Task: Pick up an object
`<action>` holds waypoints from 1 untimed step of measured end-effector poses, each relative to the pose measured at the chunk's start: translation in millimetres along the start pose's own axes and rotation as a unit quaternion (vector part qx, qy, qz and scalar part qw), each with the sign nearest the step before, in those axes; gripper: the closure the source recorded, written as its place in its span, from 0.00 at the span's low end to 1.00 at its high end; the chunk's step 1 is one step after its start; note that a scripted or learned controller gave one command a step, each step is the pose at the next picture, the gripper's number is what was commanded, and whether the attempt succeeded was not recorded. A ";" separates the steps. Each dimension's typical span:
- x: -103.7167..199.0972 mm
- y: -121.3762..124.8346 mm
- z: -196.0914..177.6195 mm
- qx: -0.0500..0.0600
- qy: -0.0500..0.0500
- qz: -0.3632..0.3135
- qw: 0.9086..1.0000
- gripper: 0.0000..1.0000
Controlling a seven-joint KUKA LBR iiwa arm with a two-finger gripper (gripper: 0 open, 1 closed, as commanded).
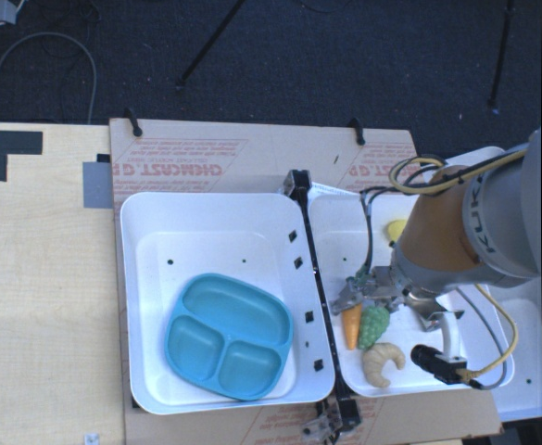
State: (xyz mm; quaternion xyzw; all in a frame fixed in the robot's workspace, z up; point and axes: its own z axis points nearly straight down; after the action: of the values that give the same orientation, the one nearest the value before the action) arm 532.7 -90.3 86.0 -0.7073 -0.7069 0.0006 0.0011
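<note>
Lettering "KUK" reads on the grey arm [493, 216] at right. Two white bins: left bin [145, 221] holds one blue divided tray [229, 334]; right bin [349, 383] holds one carrot [352, 325], one green piece [374, 326], one croissant [382, 362], one yellow item [397, 230]. Gripper [368, 290] sits just above the carrot; grip state indeterminate.

My bench carries two bins side by side. The left bin [150, 239] holds a divided tray [229, 335], lying toward its near right corner. In the right bin [345, 225], my gripper [365, 290] sits near the left wall. Just before it lie a carrot [351, 326] and, touching on its right, a bumpy fruit [375, 325]. A croissant [381, 362] lies nearer still, at the front wall.
</note>
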 end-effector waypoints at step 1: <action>-1.5 0.2 -12.0 0.000 0.000 0.003 1.000 1.00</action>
State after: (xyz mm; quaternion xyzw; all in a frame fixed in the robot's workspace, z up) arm 533.0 -91.8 98.1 -0.7095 -0.7047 0.0005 0.0016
